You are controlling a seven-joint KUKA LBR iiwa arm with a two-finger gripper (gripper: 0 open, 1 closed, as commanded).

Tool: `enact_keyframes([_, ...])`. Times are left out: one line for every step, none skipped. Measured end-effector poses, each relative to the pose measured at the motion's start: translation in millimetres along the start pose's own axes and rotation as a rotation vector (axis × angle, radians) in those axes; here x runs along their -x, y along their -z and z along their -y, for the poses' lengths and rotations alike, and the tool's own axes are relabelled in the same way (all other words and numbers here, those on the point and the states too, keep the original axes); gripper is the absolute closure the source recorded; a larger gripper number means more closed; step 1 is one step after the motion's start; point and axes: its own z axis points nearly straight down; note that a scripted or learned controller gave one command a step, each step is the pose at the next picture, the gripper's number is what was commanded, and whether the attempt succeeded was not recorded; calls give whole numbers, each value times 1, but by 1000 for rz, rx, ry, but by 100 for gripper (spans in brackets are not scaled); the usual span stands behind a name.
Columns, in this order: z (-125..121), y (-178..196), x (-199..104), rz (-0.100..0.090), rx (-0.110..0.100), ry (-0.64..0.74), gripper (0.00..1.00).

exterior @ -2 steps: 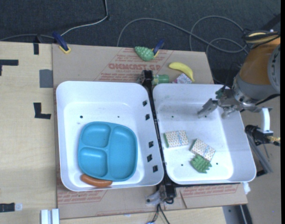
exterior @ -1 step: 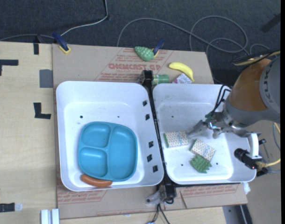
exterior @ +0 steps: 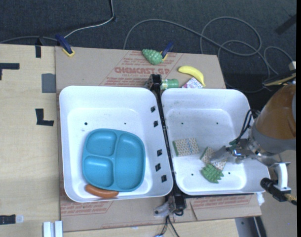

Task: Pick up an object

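A grey robot arm point(exterior: 276, 127) with an orange band reached in from the right of the frame, its gripper point(exterior: 220, 157) lowered into the lower right part of the right-hand bin point(exterior: 239, 102), one of two shallow white bins set side by side on a cardboard-covered bench. The gripper sat directly over a small pale patterned piece point(exterior: 209, 157), with a green leafy object point(exterior: 210, 173) just below it and a speckled square pad point(exterior: 186, 146) a little to its left. Whether the jaws were open, closed or clamped on anything could not be told from this angle; nothing was plainly seen between them, and all three pieces appeared to lie on the bin floor. The pick therefore looked unfinished: the approach and descent seemed done, with the grasp and the lift left to confirm. In the left-hand bin point(exterior: 71, 102) lay a blue divided plate point(exterior: 113, 159) with an orange sausage-shaped toy point(exterior: 101, 192) at its lower edge. Beyond the bins, at upper centre, a yellow banana point(exterior: 192, 74) and a second green piece point(exterior: 152, 56) rested on the cardboard
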Motion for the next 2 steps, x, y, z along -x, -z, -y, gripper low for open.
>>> enact_keyframes([-2, -22, -63, 1, 5, 1, 0])
enact_keyframes([-60, 13, -81, 0, 2, 2, 0])
